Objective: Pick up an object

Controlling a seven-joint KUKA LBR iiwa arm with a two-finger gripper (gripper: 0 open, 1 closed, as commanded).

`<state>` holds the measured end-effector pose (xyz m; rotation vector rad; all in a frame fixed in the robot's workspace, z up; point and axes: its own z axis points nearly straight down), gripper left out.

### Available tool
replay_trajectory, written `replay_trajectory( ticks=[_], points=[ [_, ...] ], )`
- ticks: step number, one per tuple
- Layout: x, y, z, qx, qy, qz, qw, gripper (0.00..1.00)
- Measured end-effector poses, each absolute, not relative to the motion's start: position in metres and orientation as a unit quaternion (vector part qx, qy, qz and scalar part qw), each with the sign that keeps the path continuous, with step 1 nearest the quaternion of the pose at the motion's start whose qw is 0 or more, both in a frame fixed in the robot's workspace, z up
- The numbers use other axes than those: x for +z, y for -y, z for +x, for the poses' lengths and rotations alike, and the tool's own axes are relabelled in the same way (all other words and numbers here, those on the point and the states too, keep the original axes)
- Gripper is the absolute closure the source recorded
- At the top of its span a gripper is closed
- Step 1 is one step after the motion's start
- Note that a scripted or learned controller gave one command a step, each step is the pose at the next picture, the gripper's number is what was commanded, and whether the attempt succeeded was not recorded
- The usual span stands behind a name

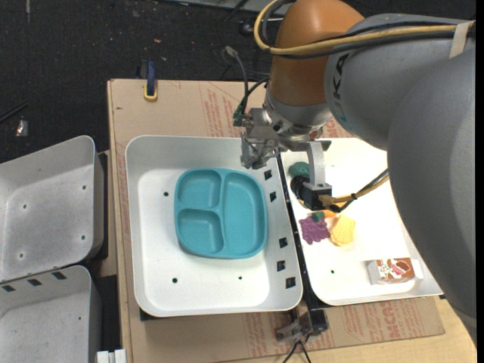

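gripper above the bin divide

the gripper (257, 153) hangs over the inner edge of the left bin (151, 278), just past the teal plate (221, 212) (three compartments). whether it is open or shut cannot be told. the right bin (355, 278) holds purple grapes (314, 229), a yellow toy (342, 231) and a small box (392, 270).
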<state>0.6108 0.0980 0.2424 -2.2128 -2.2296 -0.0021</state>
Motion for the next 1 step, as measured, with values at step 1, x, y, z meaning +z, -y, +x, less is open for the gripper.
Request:
replay_trajectory(
  ticks=[1],
  points=[
    [0.2425,-0.0947,0.6111,0.0,0.708,-0.706,0.0,0.0]
  ],
)
